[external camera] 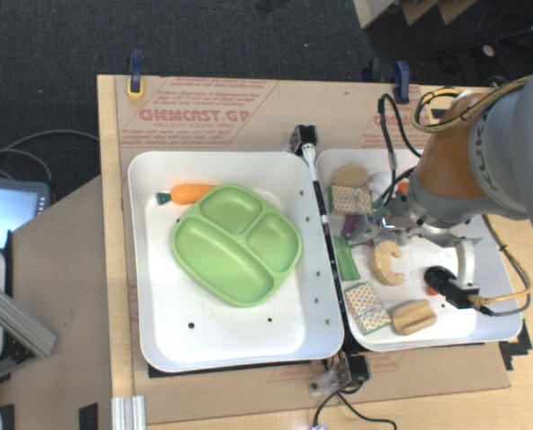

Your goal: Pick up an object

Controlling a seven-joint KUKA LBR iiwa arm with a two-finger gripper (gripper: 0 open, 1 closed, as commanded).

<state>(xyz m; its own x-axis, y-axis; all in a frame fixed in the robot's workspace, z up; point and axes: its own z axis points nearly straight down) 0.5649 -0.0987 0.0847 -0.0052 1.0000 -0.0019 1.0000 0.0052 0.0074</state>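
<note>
The claw [380, 222], whose opening cannot be told, is seen over the right bin [494, 330] near its left wall, just above the beige crescent piece [389, 262].

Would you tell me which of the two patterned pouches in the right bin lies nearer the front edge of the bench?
The pouch beside the tan block; the other pouch lies toward the bin's far end.

The arm [508, 150] is a thick rounded grey casing with a broad orange band [450, 164] above a lighter grey wrist [436, 209], and thin black and yellow cables [427, 107] loop along it beside a small silvery metal fitting [393, 222].
</note>
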